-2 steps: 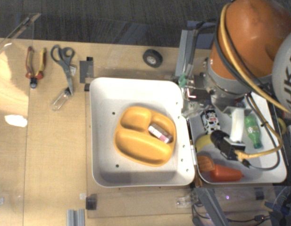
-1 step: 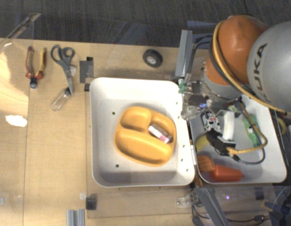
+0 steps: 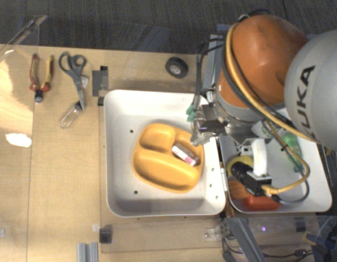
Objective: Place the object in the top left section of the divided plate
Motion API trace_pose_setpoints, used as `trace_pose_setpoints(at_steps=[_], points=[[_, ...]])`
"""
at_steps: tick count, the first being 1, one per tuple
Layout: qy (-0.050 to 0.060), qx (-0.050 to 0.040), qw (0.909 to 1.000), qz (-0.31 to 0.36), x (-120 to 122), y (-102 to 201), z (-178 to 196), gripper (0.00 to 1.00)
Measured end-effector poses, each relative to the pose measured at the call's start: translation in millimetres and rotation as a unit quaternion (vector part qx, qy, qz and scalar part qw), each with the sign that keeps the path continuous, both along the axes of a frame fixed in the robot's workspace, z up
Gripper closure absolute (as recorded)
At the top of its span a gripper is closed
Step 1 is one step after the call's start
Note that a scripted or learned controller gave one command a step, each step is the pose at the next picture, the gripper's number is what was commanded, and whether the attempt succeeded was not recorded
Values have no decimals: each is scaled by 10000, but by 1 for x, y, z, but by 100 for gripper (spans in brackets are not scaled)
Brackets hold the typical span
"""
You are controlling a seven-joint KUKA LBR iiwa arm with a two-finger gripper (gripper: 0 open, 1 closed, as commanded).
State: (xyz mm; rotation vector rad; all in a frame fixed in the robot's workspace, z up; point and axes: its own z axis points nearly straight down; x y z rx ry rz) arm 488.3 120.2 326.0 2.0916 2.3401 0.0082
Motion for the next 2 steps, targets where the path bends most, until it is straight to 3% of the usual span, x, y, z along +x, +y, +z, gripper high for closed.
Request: trace_pose_setpoints(at_steps=[1, 2], points=[[-2, -9, 9993, 368, 59, -7, 32, 100], [11, -4, 9989, 472, 49, 76, 16, 100]])
